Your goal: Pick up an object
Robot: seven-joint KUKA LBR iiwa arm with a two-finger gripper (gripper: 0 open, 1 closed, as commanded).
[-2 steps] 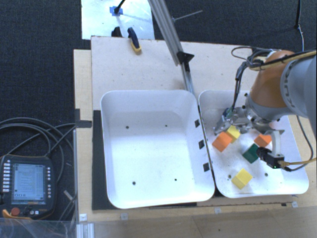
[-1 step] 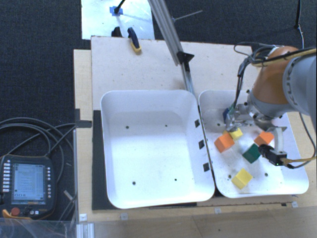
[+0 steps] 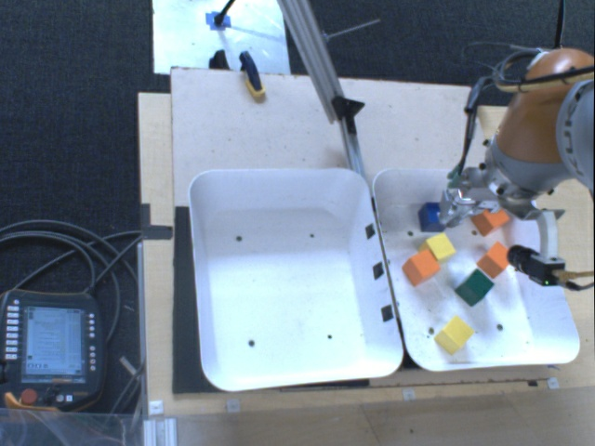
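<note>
Reaching in from three o'clock, the grey arm [image 3: 539, 128] with its orange band hangs over the right bin [image 3: 558, 337], one of two shallow white bins on a pale surface [image 3: 279, 119]. Its pincer [image 3: 457, 207] sits low at the bin's upper part, just beside a blue cube [image 3: 429, 216], which lies at about nine o'clock from the fingertips. Whether the pincer touches the cube, or how wide it stands, cannot be told from this slanted overhead view; nothing is clearly seen between its tips.

Other blocks are scattered through the same bin:
- a yellow block [image 3: 440, 246] just below the blue cube;
- an orange block [image 3: 420, 266] at seven o'clock from that;
- an orange block [image 3: 489, 219] partly under the wrist;
- another orange block [image 3: 494, 258] toward four o'clock;
- a green block [image 3: 474, 287] near the middle;
- a second yellow block [image 3: 454, 334] toward six o'clock.

The left bin [image 3: 209, 342] lies at nine o'clock. A handheld control screen [image 3: 51, 342] rests at the far lower left.

Judging from the pose, the step in hand is the descent onto a target, probably the blue cube. The next move would call for centring over that cube, closing on it, then lifting straight up.
</note>
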